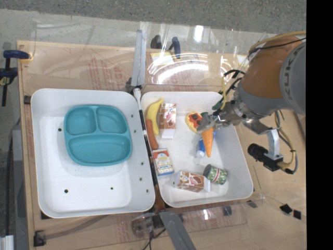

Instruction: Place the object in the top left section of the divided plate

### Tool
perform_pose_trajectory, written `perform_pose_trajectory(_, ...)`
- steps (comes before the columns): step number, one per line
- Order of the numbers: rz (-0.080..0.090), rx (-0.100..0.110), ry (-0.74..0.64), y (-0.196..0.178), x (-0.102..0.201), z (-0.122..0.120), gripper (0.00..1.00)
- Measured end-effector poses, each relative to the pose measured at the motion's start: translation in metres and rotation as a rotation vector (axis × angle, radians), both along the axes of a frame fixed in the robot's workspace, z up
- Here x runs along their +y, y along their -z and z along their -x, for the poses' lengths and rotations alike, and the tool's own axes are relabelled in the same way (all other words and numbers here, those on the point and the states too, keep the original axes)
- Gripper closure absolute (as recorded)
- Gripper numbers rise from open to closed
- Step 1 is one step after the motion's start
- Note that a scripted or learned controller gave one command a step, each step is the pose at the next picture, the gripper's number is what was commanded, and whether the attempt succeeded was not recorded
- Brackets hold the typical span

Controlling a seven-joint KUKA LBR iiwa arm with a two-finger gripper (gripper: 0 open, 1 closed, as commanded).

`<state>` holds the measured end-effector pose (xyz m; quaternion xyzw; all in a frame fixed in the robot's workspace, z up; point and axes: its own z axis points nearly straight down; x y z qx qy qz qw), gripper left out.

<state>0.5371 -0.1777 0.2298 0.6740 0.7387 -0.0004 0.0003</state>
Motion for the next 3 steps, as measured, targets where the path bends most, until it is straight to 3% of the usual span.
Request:
perform_pose_trajectory(1, -0.001, 0.004, -0.062, 0.043, 0.08, -0.036, 1.0)
perform_pose_trajectory(2, -0.001, 0.0, -0.063, 0.016, 0.147, -0.089, 1.0)
perform_pose_trajectory(3, -0.001, 0.004, -0.041, 0.043, 0.227, -0.093, 1.0)
